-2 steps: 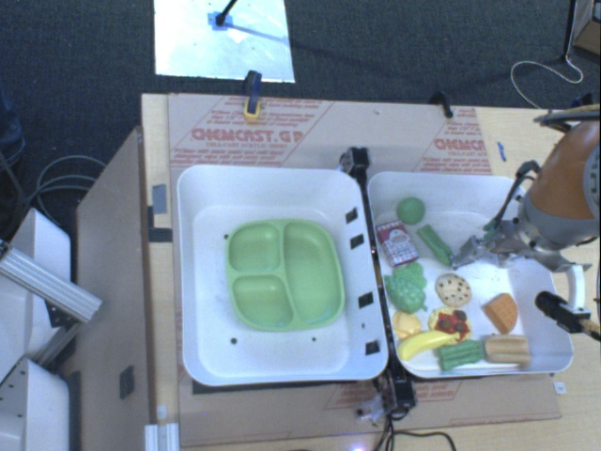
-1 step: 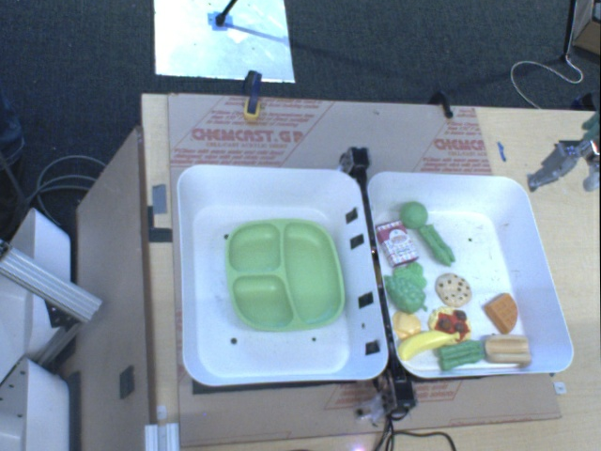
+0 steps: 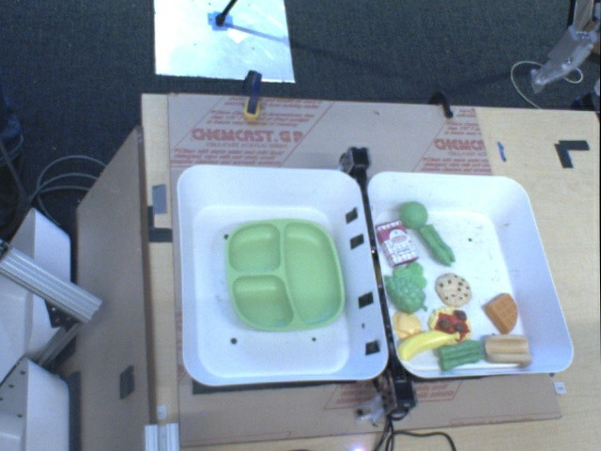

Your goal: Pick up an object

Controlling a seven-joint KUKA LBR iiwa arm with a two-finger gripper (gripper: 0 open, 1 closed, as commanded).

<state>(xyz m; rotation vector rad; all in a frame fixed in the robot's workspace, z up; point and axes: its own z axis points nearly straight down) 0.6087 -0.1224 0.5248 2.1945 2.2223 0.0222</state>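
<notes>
Toy food pieces lie crowded in the right bin (image 3: pixel 540 269), mostly along its left wall and lower edge. A red-and-white carton (image 3: pixel 397 244) sits nearest the divide between the bins, with a round green piece (image 3: pixel 413 214) and a long green pickle (image 3: pixel 437 244) just above and to its right. Below the carton is a knobbly green bunch (image 3: pixel 407 287), touching or nearly touching a yellow lump (image 3: pixel 407 324). A cookie (image 3: pixel 453 289) lies apart in the middle, with bare floor around it. An orange wedge (image 3: pixel 501 312) stands alone toward the right wall.

Along the lower edge, a banana (image 3: pixel 424 344), a dark red piece (image 3: pixel 453 322), a short green piece (image 3: pixel 460 354) and a tan roll (image 3: pixel 507 349) are packed together, close to the rim. The upper right part of this bin's floor is bare, giving the widest free room.

The left bin (image 3: pixel 192 252) holds a green divided plate (image 3: pixel 285 275), set centrally and clear of all four walls. Black clips (image 3: pixel 357 242) run down the seam between the bins.

At the upper right edge of the frame hangs a pale grey part (image 3: pixel 563 54) with a cable; it may belong to the rig, but it is too small to tell.
</notes>
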